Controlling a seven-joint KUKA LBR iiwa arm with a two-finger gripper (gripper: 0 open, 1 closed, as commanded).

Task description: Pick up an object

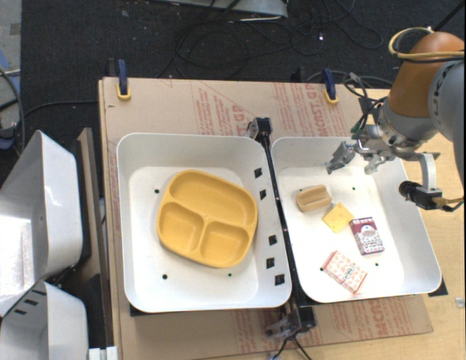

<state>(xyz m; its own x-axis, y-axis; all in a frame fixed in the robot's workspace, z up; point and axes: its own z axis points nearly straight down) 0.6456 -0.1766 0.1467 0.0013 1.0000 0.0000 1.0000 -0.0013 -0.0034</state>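
The right bin (413, 276) holds several small objects: a tan bread-like block (314, 198), a yellow cheese-like wedge (338, 217), a dark red box (367, 235) and a pink patterned packet (344, 271). My gripper (356, 159) hangs over the back of this bin, up and to the right of the tan block, apart from all the objects. Its two fingers (338, 159) are spread, with nothing between them.
The left bin (135, 201) bears a yellow compartment tray (206, 217). A black divider (276, 216) runs between the bins. Blue-and-yellow clamps (123, 79) grip the cardboard base at the back. White containers (34, 216) stand at the far left.
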